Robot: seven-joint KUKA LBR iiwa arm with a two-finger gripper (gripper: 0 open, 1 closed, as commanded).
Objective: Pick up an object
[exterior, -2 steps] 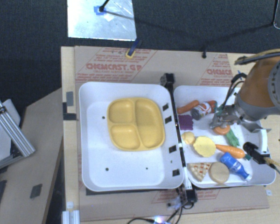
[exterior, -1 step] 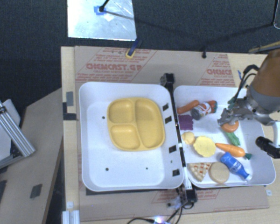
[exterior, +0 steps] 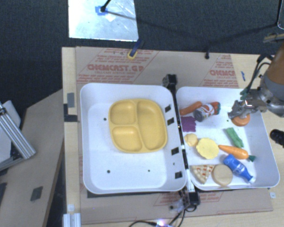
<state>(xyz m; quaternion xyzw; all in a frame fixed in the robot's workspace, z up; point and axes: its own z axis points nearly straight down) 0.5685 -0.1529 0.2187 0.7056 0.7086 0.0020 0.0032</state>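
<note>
Orange round toy fruit (exterior: 241,120) sits in your right white bin (exterior: 270,174), near the far right wall, directly under the gripper (exterior: 240,109). Camera view: gripper hangs just above it, possibly touching; you can't tell if it's spread or pressed together, and nothing is visibly pinched. Same bin holds a red sausage-shaped toy (exterior: 190,109) touching a red-and-white can (exterior: 208,111), a purple block (exterior: 188,124), a green strip (exterior: 235,137), an orange carrot (exterior: 233,151), a yellow round slice (exterior: 207,148), a small pale yellow lump (exterior: 191,139), a blue bottle (exterior: 238,168), a pizza wedge (exterior: 202,172) and a beige disc (exterior: 222,175). Left white bin (exterior: 92,174) carries a yellow three-compartment plastic plate (exterior: 137,125). Both bins rest on the bench (exterior: 47,112).
</note>
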